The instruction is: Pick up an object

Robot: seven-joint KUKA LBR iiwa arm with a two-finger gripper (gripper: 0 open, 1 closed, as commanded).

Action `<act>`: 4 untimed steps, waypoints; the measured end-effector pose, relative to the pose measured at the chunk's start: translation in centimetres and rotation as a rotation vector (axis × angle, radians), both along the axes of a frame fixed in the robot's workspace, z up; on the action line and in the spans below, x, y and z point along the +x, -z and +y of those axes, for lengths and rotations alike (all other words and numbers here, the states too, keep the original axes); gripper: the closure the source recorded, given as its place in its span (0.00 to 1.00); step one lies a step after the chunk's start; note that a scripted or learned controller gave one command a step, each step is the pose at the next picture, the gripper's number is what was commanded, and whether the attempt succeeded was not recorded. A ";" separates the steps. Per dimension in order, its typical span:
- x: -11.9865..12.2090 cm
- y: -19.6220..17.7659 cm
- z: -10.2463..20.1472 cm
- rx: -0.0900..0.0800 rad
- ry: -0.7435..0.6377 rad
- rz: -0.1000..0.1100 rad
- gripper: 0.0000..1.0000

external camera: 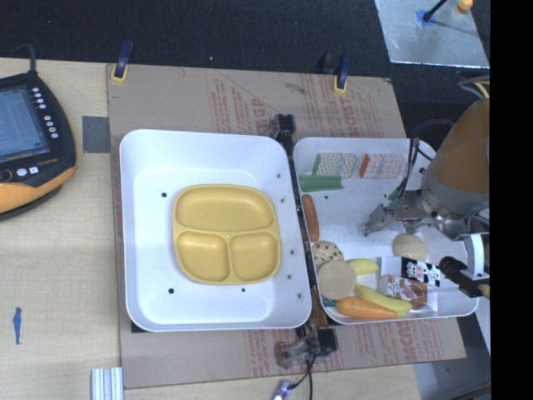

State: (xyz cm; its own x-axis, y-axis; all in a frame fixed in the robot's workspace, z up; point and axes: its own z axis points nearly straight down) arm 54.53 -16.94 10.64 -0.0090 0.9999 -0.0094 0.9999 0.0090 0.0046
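Reaching in from the right, the metal gripper (pixel 379 221) hangs over the right bin (pixel 350 152)'s bare white floor; its grip state cannot be told. Toy food crowds the bin's near corner: a curved yellow banana (pixel 379 297), tapered orange carrot (pixel 364 308), round speckled cookie (pixel 326 252). A smooth yellow three-part plate (pixel 226 232) sits in the glossy left bin (pixel 141 223).

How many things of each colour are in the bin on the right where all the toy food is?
Roughly, by main colour:
Orange or reddish: 2, carrot and sausage
Yellow: 2, banana and small yellow piece
Tan or beige: 3, cookie, round disc, bun
Printed packs: 4
Green: 1, strip
Total: 12
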 end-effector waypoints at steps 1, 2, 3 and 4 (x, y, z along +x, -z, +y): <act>8.2 1.5 -0.9 0.010 0.007 0.007 0.00; 11.1 1.3 -4.2 0.010 0.005 0.006 0.00; 3.0 1.5 5.2 0.010 0.001 0.011 0.00; -2.5 -0.4 -3.4 0.010 0.007 0.008 0.00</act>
